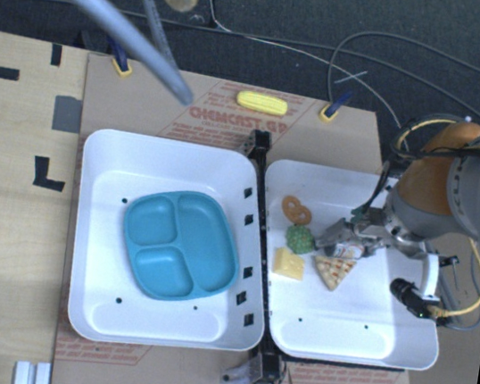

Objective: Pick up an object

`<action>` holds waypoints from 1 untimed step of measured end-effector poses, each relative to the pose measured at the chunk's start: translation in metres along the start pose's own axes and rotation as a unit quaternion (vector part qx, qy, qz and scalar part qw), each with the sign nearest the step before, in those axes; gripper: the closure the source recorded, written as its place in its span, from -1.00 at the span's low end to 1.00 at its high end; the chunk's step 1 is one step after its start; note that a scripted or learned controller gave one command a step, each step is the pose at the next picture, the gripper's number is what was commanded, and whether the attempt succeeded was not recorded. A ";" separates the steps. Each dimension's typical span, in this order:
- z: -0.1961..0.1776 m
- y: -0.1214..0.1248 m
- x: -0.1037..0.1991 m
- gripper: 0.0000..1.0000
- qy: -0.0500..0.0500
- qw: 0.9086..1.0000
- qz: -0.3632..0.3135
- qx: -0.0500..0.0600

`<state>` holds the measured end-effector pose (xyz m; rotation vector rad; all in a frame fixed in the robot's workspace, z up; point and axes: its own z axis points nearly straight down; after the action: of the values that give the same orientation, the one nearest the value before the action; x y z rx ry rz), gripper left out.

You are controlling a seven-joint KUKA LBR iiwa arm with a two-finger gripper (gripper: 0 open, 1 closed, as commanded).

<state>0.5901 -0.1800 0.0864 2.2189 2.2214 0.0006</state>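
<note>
On the left of your frame, the left bin (89,235) is holding a blue divided plate (179,245), lying flat near its middle. Above the bins, at the upper centre, a yellow corn cob (262,103) is resting on the cardboard sheet (225,116), well apart from everything else.

Moving right, you are looking at the right bin (352,340), where four small pieces are sitting in its upper left part: a brown pretzel (296,210), a green broccoli-like piece (299,239) just below it, a yellow cheese wedge (289,264) under that, and a pizza slice (334,269) just beside the wedge on its right.

The gripper (347,242) is hanging low directly above the pizza slice, its tip near the slice's upper edge (contact is too blurred to call). You cannot tell how its jaws stand, and nothing is visibly held. Behind it, the arm (444,187) is reaching in from the right edge.
</note>
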 end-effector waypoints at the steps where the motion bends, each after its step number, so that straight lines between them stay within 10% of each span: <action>1: -0.011 0.001 0.001 1.00 0.000 1.000 -0.001 -0.002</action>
<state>0.5912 -0.1794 0.0977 2.2156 2.2212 0.0047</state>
